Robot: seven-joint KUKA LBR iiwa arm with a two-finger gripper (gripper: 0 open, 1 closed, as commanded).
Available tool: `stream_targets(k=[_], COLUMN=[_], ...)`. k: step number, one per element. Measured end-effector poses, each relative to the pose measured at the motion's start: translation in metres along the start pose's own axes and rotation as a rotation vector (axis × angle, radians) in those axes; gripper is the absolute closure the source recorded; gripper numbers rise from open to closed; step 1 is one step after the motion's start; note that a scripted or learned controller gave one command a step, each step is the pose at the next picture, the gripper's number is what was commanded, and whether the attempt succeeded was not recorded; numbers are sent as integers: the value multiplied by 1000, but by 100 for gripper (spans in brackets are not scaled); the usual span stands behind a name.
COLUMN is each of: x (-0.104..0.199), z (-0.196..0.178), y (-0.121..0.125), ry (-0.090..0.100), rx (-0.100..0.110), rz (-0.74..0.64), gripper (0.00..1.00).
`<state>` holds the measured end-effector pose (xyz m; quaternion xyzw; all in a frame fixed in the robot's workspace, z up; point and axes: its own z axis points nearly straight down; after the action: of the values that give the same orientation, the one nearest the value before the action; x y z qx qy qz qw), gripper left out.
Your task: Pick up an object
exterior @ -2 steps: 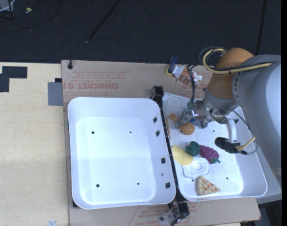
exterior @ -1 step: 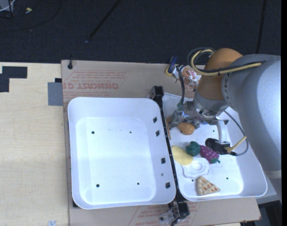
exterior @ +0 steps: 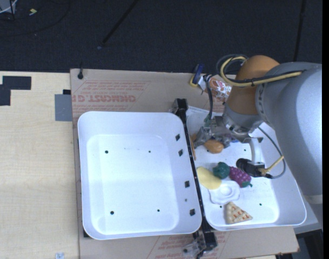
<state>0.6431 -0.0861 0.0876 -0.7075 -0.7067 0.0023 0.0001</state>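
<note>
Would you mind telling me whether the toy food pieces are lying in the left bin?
No, the yellow piece, the grapes and the waffle wedge all lie in the right bin.

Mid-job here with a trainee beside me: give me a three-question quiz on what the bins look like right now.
1. True or false: the toy food lies in the right bin.
2. Which item lies nearest the camera? A) waffle wedge B) purple grapes C) fried egg
3. Fill in: the gripper hangs over a small ____ item.

Key: 1 true; 2 A; 3 orange-brown.
</note>
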Motion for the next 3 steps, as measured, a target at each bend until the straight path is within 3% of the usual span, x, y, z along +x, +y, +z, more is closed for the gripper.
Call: stream_targets(k=[1,2,3], x=[0,-40,6], z=[-10,1,0], y=[0,-21,1], ry=[2,2,4], rx=[2,2,-2], rz=[-3,2,-5], gripper=[100,100,100])
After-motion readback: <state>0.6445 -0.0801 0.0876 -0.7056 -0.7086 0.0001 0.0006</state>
